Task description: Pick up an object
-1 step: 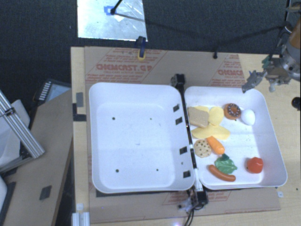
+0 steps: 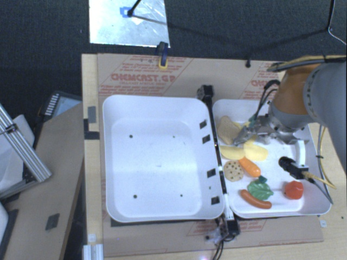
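Observation:
The right bin (image 2: 314, 145) holds several toy foods. A tan bread slice (image 2: 227, 128) lies at its upper left, with two pale yellow pieces (image 2: 256, 152) (image 2: 231, 153) below it. Further down lie an orange carrot (image 2: 251, 167), a brown cookie (image 2: 233, 170), a green leafy piece (image 2: 260, 189), a red-brown sausage (image 2: 256, 200) and a red tomato (image 2: 293, 190). My gripper (image 2: 245, 136) hangs low over the bin, between the bread slice and the right-hand yellow piece, close to both. Nothing is visibly held.
The left bin (image 2: 108, 145) sits beside the right one, split from it by a ridge with black clips (image 2: 212, 150). The grey arm with its orange band (image 2: 295, 93) reaches in from the right over the right bin's upper part.

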`<state>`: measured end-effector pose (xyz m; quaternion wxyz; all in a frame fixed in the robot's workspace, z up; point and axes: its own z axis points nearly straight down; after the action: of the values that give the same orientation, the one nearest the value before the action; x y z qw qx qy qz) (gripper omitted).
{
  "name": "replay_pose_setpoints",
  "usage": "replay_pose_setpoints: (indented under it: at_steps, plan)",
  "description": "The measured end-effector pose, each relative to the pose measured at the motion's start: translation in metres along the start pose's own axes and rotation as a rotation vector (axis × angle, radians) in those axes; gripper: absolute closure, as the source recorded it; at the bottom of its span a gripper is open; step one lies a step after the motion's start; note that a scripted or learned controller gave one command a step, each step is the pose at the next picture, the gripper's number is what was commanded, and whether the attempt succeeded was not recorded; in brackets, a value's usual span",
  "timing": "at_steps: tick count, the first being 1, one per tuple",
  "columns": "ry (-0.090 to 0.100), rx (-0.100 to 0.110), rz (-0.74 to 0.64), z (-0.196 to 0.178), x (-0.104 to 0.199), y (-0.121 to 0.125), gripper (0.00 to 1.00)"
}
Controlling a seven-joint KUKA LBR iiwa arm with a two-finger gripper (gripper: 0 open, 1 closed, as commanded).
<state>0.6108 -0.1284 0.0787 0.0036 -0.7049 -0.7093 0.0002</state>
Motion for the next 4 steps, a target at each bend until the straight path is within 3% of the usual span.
replay_pose_setpoints:
  at_steps: [1,2,3,4]
  plan:
    - [-0.002,-0.004,-0.001,-0.005,0.049,-0.022,0.0]
    - [-0.004,-0.003,0.007,-0.005,0.04,-0.077,0.0]
    - [-0.005,-0.012,0.004,-0.017,0.04,-0.073,1.0]
    - [-0.003,-0.013,-0.003,-0.11,0.095,-0.095,1.0]
